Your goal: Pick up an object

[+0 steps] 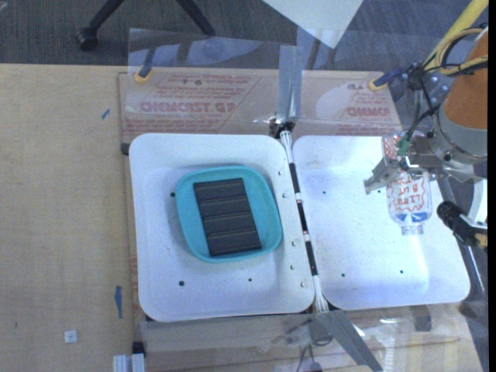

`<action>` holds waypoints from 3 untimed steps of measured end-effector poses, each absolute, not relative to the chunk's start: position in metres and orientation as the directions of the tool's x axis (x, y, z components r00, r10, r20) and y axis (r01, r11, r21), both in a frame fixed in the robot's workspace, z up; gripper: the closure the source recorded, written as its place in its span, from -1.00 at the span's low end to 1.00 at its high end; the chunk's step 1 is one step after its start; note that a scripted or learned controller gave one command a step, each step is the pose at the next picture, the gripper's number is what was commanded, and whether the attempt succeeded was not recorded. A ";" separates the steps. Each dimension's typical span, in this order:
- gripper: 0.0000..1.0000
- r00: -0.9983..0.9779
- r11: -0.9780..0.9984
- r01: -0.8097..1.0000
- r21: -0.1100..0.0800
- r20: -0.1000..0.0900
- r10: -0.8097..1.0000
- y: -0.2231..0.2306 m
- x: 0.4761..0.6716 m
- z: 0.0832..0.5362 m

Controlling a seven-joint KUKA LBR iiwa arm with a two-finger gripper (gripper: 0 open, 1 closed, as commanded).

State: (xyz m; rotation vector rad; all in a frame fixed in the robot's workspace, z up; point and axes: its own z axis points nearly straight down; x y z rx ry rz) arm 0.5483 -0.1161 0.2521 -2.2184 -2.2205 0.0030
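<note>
The robot arm point(465, 103) shows at the right edge of the frame, in the upper half. It has a big round orange band, and under that a smooth grey ring. Yellow cables curve down from the top right corner. Thin black wires and one with a blue bit loop around beside the orange part. Lower down sits the tool point(399, 165), made of grey and silver metal with flat, sharp-cornered pieces. A tiny spot of red and green shows on it. A black rounded part sticks out near the right edge, lower down.
</note>
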 end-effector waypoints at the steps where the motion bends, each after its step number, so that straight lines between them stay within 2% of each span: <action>1: -1.00 0.020 -0.020 1.000 -0.002 0.000 1.000 -0.171 0.594 0.132; 2: 1.00 0.023 -0.023 1.000 0.001 -0.001 1.000 -0.172 0.594 0.142; 3: 1.00 -0.120 0.120 0.993 0.002 -0.002 0.993 -0.122 0.627 0.104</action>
